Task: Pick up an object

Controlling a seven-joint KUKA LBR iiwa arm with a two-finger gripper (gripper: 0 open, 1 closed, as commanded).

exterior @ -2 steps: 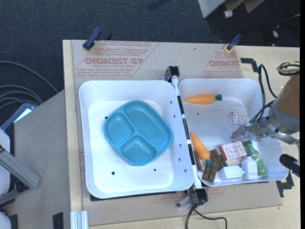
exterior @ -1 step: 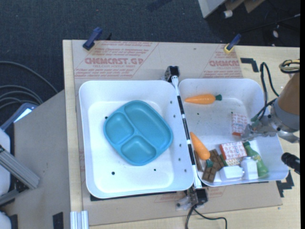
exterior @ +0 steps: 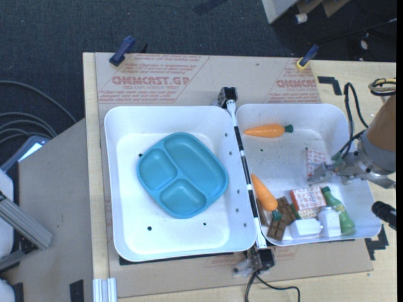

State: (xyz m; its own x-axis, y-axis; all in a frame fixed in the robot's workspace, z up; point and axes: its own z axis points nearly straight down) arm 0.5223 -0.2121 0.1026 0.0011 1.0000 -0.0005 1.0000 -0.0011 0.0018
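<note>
Setting: robotics lab bench, not a domestic space. Evidence: work surface is a brown protective-paper sheet printed "CHEMCAST GP" in red, held down at its far edge by a blue clamp and a yellow-and-blue clamp. Two shallow white bins, left bin and right bin, sit side by side, joined by black fixtures along the shared edge. Black corner marks sit on the sheet outside the right bin. Loose cables run over dark carpet at left. Contents are toy props: plastic carrots, a blue divided plate.
</note>
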